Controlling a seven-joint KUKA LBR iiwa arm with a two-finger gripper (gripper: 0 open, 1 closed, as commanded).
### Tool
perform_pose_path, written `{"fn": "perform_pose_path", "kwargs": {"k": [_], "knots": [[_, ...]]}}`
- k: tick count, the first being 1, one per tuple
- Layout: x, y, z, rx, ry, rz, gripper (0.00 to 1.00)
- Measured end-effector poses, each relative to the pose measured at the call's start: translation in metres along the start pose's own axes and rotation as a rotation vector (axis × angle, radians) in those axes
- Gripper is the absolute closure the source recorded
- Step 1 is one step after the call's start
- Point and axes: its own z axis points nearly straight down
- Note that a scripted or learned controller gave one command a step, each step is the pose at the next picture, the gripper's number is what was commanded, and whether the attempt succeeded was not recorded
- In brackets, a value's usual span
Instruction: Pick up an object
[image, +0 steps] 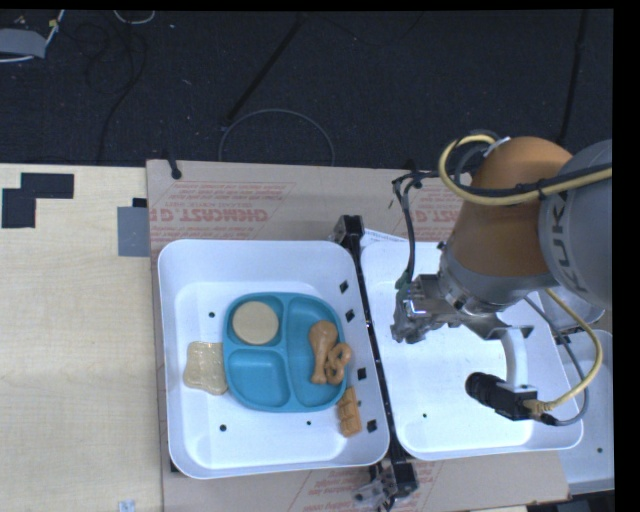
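Hovering over the right bin (440, 440) near its left wall, gripper (410, 325) low, finger state impossible to tell, nothing seen held. Pick not yet done. Candidates all in the left bin (190, 270): blue tray (270, 385) mid-floor with round piece (254, 322) and twisted piece (328, 352), pale piece (205, 367) off its left edge, small brown piece (348, 412) by the right wall. Divider walls between bins to clear; open floor at corners.

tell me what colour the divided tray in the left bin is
Blue: the divided tray is plain blue, clearest in the camera view.
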Motion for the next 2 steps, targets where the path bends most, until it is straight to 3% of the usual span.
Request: {"fn": "perform_pose_path", "kwargs": {"k": [1,2], "knots": [[0.055,0.001,0.001,-0.003,0.0,-0.001,1.0],[0.107,-0.014,0.018,0.001,-0.001,-0.001,1.0]]}}
